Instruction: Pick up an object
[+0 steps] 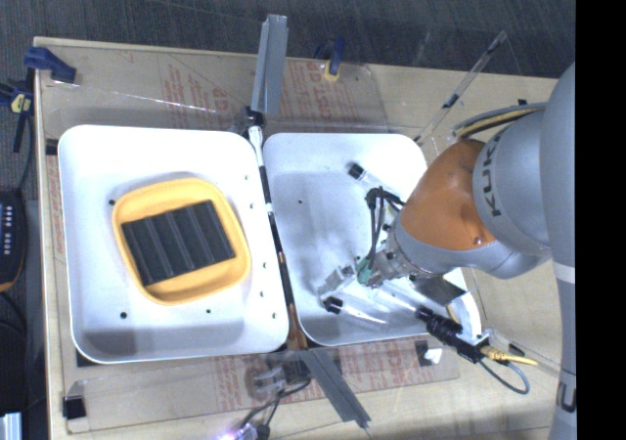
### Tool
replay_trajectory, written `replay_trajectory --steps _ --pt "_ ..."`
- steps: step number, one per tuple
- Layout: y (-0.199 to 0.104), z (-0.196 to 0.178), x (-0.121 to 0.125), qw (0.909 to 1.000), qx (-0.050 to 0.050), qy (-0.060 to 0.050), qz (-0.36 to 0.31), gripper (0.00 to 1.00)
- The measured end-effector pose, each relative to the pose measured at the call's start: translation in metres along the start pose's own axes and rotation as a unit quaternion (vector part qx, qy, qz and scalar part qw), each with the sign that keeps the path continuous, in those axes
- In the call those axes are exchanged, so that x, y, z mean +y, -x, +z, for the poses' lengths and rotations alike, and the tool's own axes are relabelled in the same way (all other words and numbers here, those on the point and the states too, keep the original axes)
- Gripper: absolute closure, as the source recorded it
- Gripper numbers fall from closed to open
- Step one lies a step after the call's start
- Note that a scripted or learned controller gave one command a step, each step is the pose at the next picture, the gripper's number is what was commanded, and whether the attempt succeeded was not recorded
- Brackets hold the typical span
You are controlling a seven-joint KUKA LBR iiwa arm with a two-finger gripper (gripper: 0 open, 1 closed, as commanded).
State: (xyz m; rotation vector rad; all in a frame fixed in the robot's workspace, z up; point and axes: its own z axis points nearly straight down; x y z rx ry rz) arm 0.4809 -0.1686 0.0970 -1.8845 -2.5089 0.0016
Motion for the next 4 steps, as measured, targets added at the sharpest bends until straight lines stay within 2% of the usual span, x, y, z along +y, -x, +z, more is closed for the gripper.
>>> replay_trajectory --steps 1,2,3,4 --pt "-0.026 0.004 0.071 0.9981 -0.005 0.002 -0.062 0.00" --pt "-0.037 0.006 0.005 0.9838 0.000 -0.001 -0.179 0.00" --pt "-0.053 -0.049 0.055 0.9778 -0.005 0.002 -0.210 0.00" --pt "-0.030 -0.035 0.115 0.9682 -0.001 0.001 -0.250 0.00"
